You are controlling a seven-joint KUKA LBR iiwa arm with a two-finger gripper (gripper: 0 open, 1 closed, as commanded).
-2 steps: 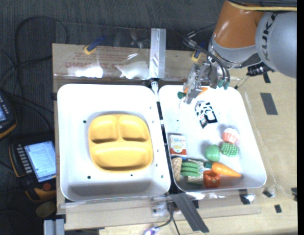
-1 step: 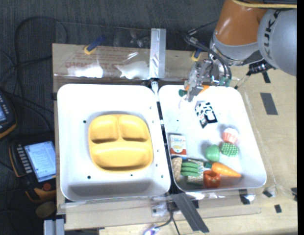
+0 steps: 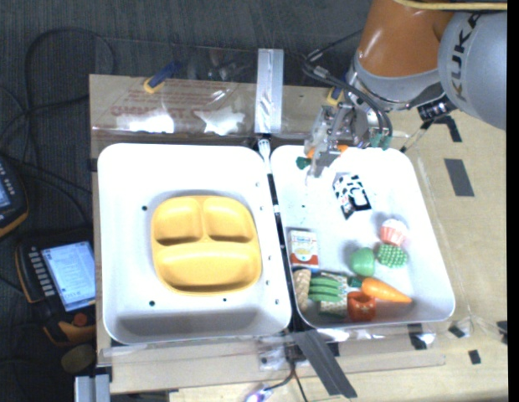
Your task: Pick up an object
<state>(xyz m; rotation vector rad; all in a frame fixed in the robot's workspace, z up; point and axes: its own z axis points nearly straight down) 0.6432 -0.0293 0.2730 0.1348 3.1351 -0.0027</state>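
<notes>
1. Progress check: nothing is getting lifted yet. The gripper [image 3: 320, 153] is hanging over the far edge of the right bin [image 3: 427, 224], roughly 11 o'clock inside that bin, and honestly I can't tell how wide the jaws are or whether anything is sitting in them, since the view there is too cluttered.
2. All the pickable stuff is lying in the right bin: a black-and-white patterned item [image 3: 351, 194] closest to the gripper at about 5 o'clock from it, a small carton [image 3: 303, 247] at 9 o'clock in the bin, a pink-topped piece [image 3: 394, 231] at 3 o'clock, and a toy carrot [image 3: 385, 290] plus green veggies [image 3: 326, 290] bunching up around 6 o'clock.
3. The left bin [image 3: 125, 224] is just holding a yellow divided tray [image 3: 207, 243].
4. So the whole pick is looking like it's still to do.
5. Writing: "KUKA" lettering is partly showing on the arm [image 3: 473, 48] at 1 o'clock in frame. The carton label is too small to read.
</notes>
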